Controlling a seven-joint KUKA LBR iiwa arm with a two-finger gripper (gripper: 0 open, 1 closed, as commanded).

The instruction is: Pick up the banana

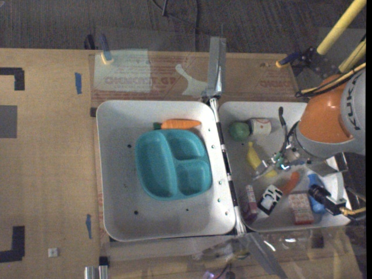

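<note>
I count two white bins (116,214). At nine o'clock: one teal tray (172,163), one carrot (181,123). At three o'clock: one banana (253,155), one green ball (239,131), one purple bottle (250,201).

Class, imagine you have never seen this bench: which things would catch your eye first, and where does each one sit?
The teal divided tray stands out most, lying in the middle of the left bin with an orange carrot just beyond its far edge. Next comes the arm's orange band, reaching in over the cluttered right bin. There the pincer sits close beside the yellow banana.
</note>
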